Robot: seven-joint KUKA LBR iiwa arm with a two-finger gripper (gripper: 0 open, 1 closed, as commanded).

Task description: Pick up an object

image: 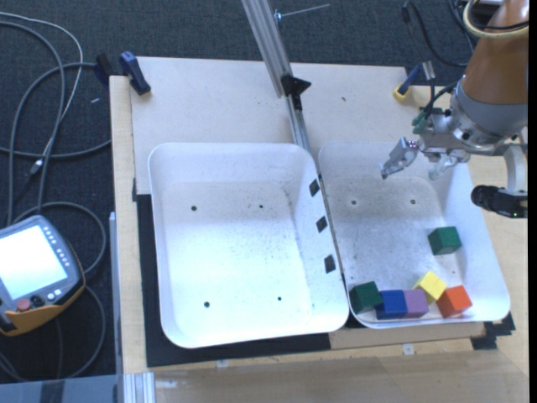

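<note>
Here my gripper [417, 163] hangs over the far end of the right bin [491, 250], its two fingers spread apart with nothing between them. The blocks lie toward the near end of that bin, well apart from me. A dark green block [445, 240] sits alone near the right wall. The others crowd the near rim: a green block [365, 295], a blue block [391, 303] touching it, a purple block [415, 301] beside the blue, a yellow block [431, 285] just behind, and an orange block [454, 300] at the right end. The left bin [168, 183] lies beside, across the centre divider.

I judge all six to be small, rigid, light cubes, probably wood or hard foam, unlikely to deform or break under a pinch. Their flat faces should give my fingers a parallel seat, though smooth paint may slip if I close off-centre. The dark green block looks the best candidate: free space shows on every side, so my fingers can straddle two opposite faces at mid-height. The clustered blocks leave little room for a finger between neighbours, and the rim hampers approach.
</note>
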